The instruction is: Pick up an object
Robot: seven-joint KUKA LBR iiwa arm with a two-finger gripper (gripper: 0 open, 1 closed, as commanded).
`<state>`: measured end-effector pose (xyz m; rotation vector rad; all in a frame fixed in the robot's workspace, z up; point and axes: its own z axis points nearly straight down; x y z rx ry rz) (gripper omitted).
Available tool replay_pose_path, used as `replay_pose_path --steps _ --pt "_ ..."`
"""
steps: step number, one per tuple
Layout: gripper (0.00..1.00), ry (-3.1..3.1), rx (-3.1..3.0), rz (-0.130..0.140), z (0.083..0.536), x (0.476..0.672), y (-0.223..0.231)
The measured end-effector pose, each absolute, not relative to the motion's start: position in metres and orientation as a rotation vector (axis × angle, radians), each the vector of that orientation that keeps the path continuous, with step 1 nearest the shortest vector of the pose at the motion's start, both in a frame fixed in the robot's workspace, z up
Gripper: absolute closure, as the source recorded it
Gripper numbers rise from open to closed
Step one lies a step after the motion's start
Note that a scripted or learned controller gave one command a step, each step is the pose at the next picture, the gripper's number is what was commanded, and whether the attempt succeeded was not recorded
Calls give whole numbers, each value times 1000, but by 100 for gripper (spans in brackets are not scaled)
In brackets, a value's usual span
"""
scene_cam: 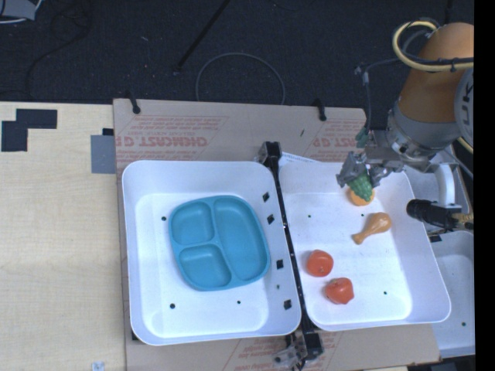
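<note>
**Pincer over the carrot at the far side of the right bin**

The arm (433,83), grey with an orange band, reaches in from the right and brings its pincer (362,178) down at the far part of the right bin (421,304). Directly under it sits a small toy with a green leafy top and an orange base, seemingly a carrot (360,192). The pincer's tip overlaps the green top, but whether it is released, clenched or grasping the toy cannot be told from this angle; the toy's orange base seems to rest on the bin floor.

Three more items lie in the same bin. A tan drumstick (373,226) lies tilted just below and to the right of the carrot, apart from it. Nearer the camera, a red tomato (319,263) sits close to the divider between the bins, and a second red, tomato-like piece (339,291) lies just beside it, lower and to the right.

The left bin (147,315) holds a blue divided plate (218,242) with three compartments, lying flat near its middle. Both bins rest on a brown cardboard sheet (232,130) on the pale wooden tabletop (54,246).
</note>
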<state>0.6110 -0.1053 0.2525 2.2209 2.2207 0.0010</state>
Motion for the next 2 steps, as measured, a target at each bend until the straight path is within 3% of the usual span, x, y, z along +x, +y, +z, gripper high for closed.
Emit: replay_pose_path --steps 1,2 --pt "100 2229 2220 -2 237 615 -50" --pt "100 2230 2220 -3 236 607 9"
